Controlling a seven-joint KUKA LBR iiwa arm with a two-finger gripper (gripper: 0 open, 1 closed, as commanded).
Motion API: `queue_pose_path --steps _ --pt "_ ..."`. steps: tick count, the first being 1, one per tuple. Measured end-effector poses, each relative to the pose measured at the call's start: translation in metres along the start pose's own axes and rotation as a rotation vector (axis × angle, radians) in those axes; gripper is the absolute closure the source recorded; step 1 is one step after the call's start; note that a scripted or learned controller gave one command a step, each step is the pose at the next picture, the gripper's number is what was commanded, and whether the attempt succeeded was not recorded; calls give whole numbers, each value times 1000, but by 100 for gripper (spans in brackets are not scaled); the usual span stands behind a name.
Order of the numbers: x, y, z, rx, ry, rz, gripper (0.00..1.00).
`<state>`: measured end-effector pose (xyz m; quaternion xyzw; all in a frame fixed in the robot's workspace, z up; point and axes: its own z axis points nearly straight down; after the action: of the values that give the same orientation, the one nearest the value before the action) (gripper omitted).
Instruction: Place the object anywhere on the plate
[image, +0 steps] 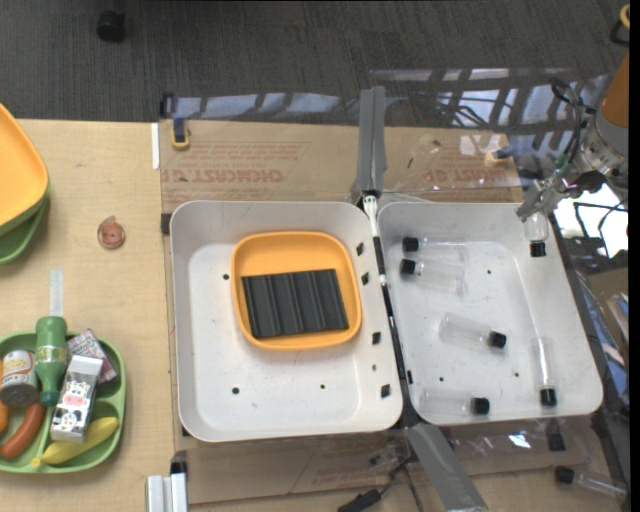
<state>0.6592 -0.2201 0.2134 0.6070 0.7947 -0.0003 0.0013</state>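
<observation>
Dark carpet runs along the far edge of your view, and below it lies the cardboard-covered bench bearing two shallow white bins side by side. You will find the orange rounded-square plastic plate in the left bin, toward its far half; a dark grey ribbed rectangular pad lies on the plate, covering most of its floor. The right bin holds several clear plastic tubes with black caps: two near the far left corner, one at the far right corner, one near the middle, one along the right wall and one at the near edge. The grey arm enters at the far right corner of the right bin, above its rim; you cannot tell the state of its tool. Left of the bins, a green divided tray of toy food rests at the near left corner of the bench.
</observation>
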Motion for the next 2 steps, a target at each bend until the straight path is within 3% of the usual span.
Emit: queue_pose_path --steps 2 --pt "-3 0 -71 -3 -1 -522 100"
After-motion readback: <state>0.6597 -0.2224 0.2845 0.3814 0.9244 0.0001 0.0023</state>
